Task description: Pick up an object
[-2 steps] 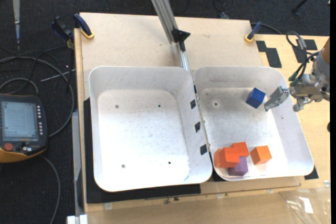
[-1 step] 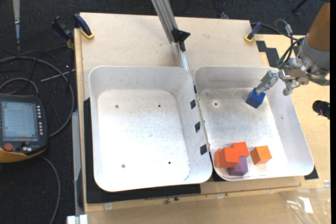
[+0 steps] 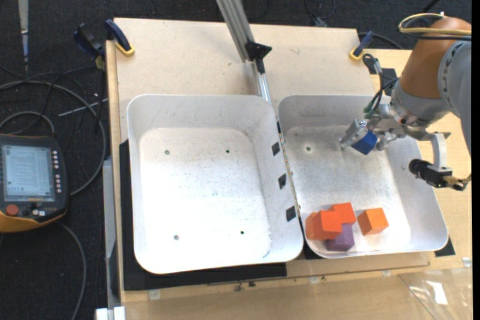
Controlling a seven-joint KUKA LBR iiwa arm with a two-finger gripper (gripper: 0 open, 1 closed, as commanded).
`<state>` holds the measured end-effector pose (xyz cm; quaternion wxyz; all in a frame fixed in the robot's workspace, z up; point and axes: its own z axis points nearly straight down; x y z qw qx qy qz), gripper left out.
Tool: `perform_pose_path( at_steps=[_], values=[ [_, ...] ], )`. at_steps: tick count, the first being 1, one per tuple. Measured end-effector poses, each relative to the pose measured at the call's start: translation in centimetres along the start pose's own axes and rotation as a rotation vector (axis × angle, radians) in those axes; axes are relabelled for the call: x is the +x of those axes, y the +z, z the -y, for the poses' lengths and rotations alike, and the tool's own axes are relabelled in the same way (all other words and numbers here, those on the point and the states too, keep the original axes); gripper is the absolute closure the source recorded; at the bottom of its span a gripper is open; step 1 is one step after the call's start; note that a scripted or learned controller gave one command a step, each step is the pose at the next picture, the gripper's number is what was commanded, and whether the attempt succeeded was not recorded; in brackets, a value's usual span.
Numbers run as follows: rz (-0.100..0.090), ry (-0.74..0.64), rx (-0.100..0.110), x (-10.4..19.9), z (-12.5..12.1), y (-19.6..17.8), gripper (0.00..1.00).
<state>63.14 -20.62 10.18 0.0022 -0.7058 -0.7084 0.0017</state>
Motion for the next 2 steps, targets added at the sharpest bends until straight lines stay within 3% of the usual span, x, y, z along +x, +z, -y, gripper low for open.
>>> perform_pose_path(
  at_steps=[1, 2],
  values=[
    [0.003, -0.002, -0.007, -0.05, -0.17, -1.57, 1.00],
    [0.003, -0.003, -0.006, -0.01, -0.17, -1.52, 0.00]
  ],
)
